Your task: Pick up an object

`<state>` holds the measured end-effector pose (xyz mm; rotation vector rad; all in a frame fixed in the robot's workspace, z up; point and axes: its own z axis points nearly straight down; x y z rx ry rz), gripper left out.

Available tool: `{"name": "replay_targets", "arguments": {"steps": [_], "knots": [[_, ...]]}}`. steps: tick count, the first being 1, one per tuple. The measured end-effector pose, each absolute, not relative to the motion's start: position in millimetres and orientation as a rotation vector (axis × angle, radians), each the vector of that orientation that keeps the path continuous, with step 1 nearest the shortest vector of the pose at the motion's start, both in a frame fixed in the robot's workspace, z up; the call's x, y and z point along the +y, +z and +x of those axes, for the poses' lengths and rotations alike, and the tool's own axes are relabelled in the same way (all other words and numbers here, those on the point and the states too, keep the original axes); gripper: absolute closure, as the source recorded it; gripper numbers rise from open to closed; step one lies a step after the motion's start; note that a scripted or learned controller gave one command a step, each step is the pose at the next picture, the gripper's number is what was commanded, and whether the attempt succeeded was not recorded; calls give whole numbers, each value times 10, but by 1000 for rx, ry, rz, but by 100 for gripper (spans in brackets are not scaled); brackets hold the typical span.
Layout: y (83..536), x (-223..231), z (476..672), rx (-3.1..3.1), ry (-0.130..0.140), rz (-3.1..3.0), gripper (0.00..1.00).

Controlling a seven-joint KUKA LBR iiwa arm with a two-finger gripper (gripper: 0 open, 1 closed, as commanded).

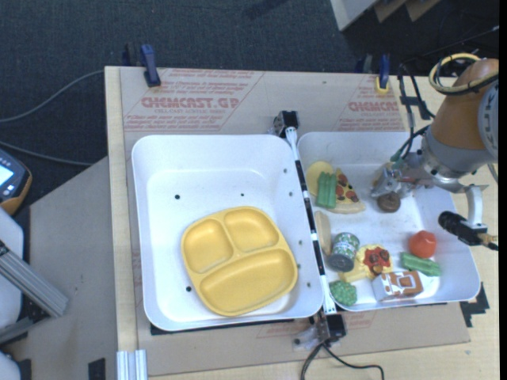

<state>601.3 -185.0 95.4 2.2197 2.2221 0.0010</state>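
Left bin (158, 165): white, shallow; it holds a yellow divided plate (239, 260) with three compartments, lying toward the near side.

Divider (305, 200): the two bins' rims meet here, a black clip at either end.

Right bin (356, 145): white; it holds a scatter of toy foods.

Pizza slice (342, 190): yellow with red spots, in the far-left part of the right bin, a green piece (326, 188) lying across its left side.

Can (344, 250): small, silver and green, left of the bin's middle — just beside a yellow-and-red piece (372, 260).

Broccoli (344, 293): green, at the near-left corner.

Box (400, 285): white and orange, flat at the near edge.

Brown object (388, 203): small, round, on the bin floor in the far half — directly beneath the gripper's tip, touching or nearly so.

Gripper (386, 187): metal, lowered into the right bin above the brown object; whether its fingers are spread or pressed together cannot be told.

Tomato (423, 243): red, right of middle, with a green pod (421, 265) just nearer.

Arm (463, 129): grey with an orange band, reaching in from the right.
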Motion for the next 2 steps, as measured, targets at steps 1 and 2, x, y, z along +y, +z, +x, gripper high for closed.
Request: {"name": "replay_targets", "arguments": {"steps": [1,2], "knots": [[874,-1215,5887,2223,2,2215,100],[1920,-202,5968,2230,19,2203,100]]}}
